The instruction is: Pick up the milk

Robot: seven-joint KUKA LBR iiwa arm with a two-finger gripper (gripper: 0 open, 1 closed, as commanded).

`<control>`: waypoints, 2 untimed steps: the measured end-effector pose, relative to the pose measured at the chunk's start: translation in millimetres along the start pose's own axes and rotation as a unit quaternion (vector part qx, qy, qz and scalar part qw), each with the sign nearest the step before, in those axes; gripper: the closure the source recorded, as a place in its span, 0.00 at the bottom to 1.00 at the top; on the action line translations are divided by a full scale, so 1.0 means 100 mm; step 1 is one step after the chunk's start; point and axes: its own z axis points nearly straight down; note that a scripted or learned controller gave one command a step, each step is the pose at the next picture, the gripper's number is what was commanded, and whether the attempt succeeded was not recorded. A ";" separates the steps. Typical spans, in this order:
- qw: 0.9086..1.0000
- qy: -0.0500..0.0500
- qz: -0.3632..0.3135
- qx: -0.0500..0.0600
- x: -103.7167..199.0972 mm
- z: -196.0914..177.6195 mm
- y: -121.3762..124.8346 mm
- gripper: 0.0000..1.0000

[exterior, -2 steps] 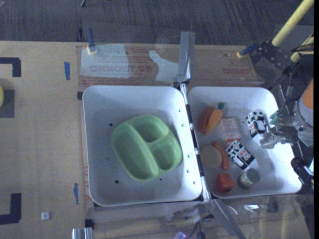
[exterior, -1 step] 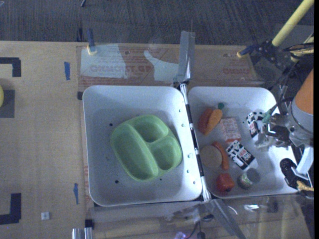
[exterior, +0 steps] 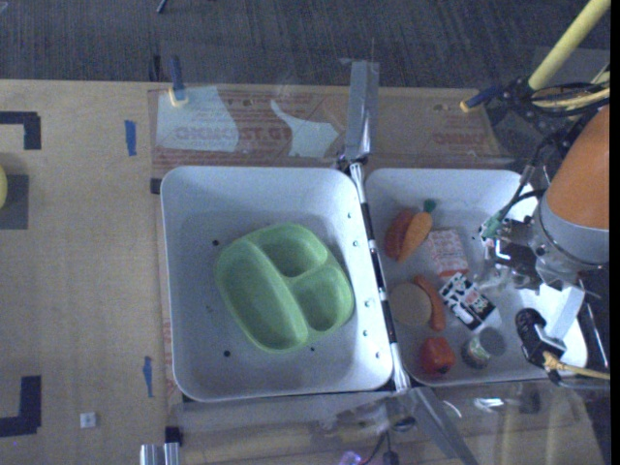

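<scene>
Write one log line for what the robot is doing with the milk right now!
task: pick up milk | gripper: over right bin, beside milk | milk: lying in bin, not held | left bin: green plate

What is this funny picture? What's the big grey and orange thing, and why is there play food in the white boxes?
A camera up high looks down on a bench with two white bins. The grey and orange thing on the right is a robot arm. Its gripper, which works like a hand, hangs over the right bin. That bin holds toy food: a carrot, a hot dog, a round brown patty, a red tomato-like toy and a small black-and-white milk carton, which the robot should pick up. I cannot tell if it has gripped anything yet. The left bin holds a green divided plate.
</scene>
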 end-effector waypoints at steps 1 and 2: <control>0.997 -0.001 0.074 -0.002 0.22 0.00 0.04 1.00; 0.992 -0.001 0.125 -0.002 0.25 -0.14 -0.08 1.00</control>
